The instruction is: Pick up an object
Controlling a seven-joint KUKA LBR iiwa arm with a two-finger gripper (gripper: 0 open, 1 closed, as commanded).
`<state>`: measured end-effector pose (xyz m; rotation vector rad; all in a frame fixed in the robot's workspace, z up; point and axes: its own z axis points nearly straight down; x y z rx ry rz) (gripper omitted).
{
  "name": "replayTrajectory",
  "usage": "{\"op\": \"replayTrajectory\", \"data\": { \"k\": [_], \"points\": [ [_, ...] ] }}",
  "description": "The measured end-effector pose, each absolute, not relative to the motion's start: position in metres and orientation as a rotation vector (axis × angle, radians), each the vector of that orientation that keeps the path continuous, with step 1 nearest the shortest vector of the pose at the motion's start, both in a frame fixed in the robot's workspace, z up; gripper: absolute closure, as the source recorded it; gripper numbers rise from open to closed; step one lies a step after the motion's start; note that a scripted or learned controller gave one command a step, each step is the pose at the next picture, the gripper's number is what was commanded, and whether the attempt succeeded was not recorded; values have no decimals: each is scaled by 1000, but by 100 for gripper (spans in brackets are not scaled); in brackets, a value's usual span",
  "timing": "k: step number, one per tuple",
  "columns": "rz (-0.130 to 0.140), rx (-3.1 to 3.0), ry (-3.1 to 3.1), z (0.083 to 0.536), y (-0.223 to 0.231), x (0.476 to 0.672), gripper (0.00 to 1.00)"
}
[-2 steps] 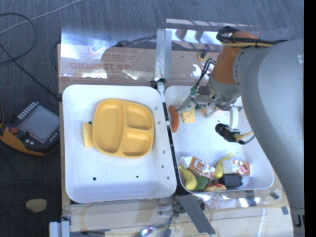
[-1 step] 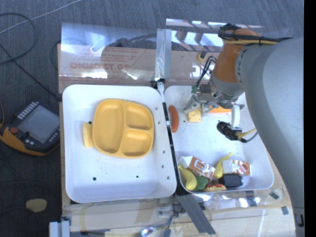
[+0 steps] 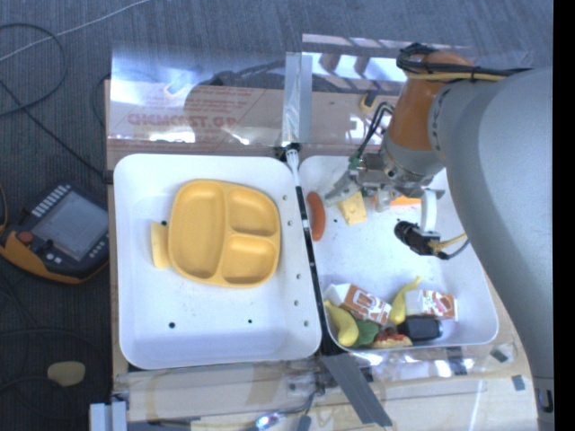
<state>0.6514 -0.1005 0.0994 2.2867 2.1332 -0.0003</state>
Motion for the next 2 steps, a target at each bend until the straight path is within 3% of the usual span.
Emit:
{"op": "replayTrajectory", "data": {
  "k": [1, 2],
  "points": [
    [-9, 2284, 2133, 108, -101, 651, 100],
    [-4, 2236, 2205, 202, -60, 632, 100]
  ]
}}
